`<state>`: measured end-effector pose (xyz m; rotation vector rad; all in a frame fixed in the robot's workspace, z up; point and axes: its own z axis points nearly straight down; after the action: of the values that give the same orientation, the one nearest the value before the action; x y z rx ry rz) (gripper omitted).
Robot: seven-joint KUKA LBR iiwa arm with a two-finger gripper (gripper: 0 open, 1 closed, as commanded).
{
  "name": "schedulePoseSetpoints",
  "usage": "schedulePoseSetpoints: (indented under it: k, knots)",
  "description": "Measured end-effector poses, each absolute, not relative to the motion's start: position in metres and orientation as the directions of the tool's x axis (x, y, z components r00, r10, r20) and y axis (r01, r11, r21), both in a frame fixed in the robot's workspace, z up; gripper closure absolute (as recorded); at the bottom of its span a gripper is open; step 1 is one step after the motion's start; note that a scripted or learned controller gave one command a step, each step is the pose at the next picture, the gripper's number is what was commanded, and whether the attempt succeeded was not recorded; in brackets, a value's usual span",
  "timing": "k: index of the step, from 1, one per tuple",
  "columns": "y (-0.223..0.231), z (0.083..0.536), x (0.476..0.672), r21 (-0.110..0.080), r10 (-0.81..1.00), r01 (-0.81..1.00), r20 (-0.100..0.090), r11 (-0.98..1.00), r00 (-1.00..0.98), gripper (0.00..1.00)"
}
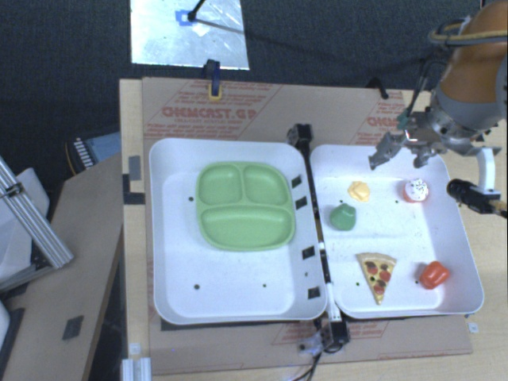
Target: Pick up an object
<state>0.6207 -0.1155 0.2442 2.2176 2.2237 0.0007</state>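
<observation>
From above, two shallow white bins sit side by side on a brown board. The left bin [171,284] holds a green divided plate [244,205] lying flat near its middle, three compartments up. The right bin [456,280] holds five small toys, all apart from one another: a yellow piece [359,190] near the far side, a green round piece [343,217] just in front of it toward the divider, a white cupcake-like piece with red spots [416,190] to the right, a pizza slice [377,274] near the front edge, and a red-orange pepper-like piece [432,275] at the front right. The gripper [402,151] hangs over the far edge of the right bin, its two fingers spread apart with nothing between them, above and clear of the toys. A black clamp [302,134] sits where the bins meet.
</observation>
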Motion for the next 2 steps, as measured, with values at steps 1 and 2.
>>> schedulePoseSetpoints:
  k: [1, 2]
  knots:
    - [-0.123, 0.189, 0.627, -0.001, 1.000, 1.000, 0.000, 0.001, -0.001, 0.00]
    - [-0.129, 0.129, 0.630, -0.001, 1.000, 1.000, 0.000, 0.001, -0.001, 0.00]
